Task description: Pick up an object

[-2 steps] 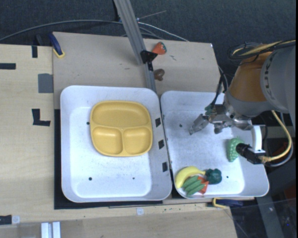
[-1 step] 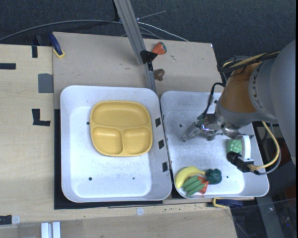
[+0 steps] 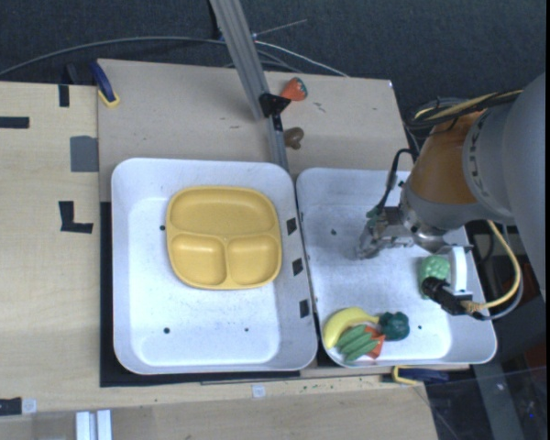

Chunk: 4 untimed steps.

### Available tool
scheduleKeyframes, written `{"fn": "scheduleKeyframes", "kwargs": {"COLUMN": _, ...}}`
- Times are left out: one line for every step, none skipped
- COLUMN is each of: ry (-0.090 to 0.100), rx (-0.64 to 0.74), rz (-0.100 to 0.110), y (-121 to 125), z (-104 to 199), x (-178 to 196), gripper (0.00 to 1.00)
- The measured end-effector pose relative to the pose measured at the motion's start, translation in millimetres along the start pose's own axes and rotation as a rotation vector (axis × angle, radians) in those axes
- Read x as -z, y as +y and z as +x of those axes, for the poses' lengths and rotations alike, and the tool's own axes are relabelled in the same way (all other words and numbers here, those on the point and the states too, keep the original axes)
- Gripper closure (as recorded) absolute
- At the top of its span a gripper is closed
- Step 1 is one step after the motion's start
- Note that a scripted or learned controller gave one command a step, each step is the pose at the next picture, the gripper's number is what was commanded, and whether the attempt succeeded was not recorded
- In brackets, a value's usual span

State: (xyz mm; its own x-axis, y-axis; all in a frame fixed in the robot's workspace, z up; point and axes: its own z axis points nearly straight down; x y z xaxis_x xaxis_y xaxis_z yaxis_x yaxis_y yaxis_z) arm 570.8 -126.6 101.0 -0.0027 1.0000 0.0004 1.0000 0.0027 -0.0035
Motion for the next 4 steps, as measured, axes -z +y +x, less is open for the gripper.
{"fn": "scheduleKeyframes", "kwargs": {"ry": -0.001, "rx": -0.002, "rz": -0.006, "y": -1, "z": -1, "x": 42, "gripper": 1.0}}
{"fn": "scheduleKeyframes", "kwargs": {"ry": -0.001, "rx": 0.0, "rz": -0.007, "y": 0, "z": 10, "x": 93, "gripper": 1.0}}
{"fn": "scheduleKeyframes", "kwargs": {"ry": -0.002, "rx": -0.001, "rz": -0.009, "y": 1, "z": 10, "x": 146, "gripper": 1.0}}
{"fn": "scheduleKeyframes", "kwargs": {"ry": 0.002, "rx": 0.004, "rz": -0.003, "y": -7, "z": 63, "x": 151, "gripper": 1.0}}
